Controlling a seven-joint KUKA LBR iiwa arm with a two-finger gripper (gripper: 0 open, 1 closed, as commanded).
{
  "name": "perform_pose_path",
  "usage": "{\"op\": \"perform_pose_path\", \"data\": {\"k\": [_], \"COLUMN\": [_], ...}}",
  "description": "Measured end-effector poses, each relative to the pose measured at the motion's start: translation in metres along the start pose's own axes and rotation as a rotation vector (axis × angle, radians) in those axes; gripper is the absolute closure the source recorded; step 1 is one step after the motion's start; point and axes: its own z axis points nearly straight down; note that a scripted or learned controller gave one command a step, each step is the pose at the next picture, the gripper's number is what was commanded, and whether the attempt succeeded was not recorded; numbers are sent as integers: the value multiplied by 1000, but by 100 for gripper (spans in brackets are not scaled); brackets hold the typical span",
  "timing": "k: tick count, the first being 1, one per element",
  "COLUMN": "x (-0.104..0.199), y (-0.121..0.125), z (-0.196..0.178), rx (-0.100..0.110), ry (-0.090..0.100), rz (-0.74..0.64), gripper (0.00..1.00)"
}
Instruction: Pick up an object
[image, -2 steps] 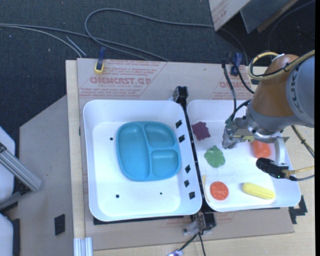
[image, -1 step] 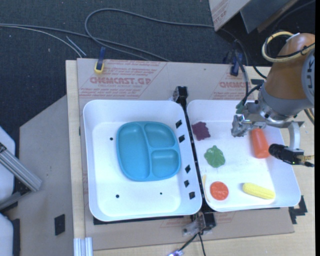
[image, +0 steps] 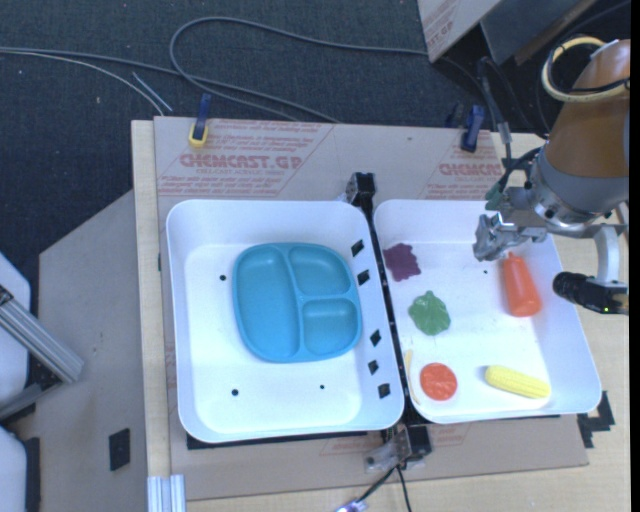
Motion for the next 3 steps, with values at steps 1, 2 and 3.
{"op": "perform_pose_path", "data": {"k": [1,2,3], "x": [56,110,168], "y": [-12,-34,-39], "z": [11,17,20], "rx": [9,10,9], "ry": [4,4,4], "rz": [-4,-4,-6], "gripper": [100,100,100]}}
